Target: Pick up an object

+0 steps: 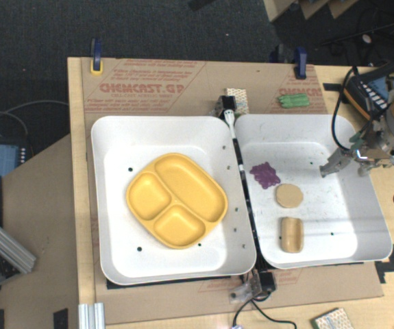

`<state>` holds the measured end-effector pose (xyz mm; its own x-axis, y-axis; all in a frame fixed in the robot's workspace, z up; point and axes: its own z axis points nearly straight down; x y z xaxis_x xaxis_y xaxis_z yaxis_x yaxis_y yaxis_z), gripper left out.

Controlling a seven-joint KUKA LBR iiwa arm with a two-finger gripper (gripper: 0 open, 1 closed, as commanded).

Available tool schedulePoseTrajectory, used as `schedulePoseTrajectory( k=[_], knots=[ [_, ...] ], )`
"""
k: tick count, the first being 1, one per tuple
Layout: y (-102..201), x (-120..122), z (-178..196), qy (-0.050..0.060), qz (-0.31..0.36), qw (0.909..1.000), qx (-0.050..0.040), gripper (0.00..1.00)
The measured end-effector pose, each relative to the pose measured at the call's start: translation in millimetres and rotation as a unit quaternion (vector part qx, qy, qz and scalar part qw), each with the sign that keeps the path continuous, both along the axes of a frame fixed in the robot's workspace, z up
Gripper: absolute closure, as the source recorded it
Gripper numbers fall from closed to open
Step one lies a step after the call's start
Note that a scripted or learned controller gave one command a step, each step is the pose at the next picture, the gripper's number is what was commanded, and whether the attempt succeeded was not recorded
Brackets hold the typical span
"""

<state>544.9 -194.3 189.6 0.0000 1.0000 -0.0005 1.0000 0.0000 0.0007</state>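
Three small things lie in the right bin (361, 245): a purple crumpled piece (265, 175), a tan round disc (289, 196) just below it, and a tan cylinder (291, 234) near the front wall. My gripper (346, 168) hangs over the bin's right side, well to the right of the purple piece and the disc. Its grey fingers (331, 164) are spread open with nothing between them. The arm's wrist enters at the right edge of the view.
A yellow three-compartment plate (176, 199) fills the middle of the left bin (114, 149). A green object (294, 101) lies on the cardboard behind the right bin. Black cables loop near the wrist at the right.
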Motion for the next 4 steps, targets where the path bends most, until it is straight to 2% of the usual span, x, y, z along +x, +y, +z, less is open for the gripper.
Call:
schedulePoseTrajectory(
  k=[1,2,3,4],
  knots=[
    [52,47,-111,0.002,0.003,1.0,0.0018,0.0],
    [91,-25,-106,0.005,0.0,1.0,0.0025,0.0],
    [100,15,-105,-0.002,0.001,1.0,-0.0005,0.0],
    [99,13,-95,-0.003,0.0,1.0,-0.0011,1.0]
  ],
)
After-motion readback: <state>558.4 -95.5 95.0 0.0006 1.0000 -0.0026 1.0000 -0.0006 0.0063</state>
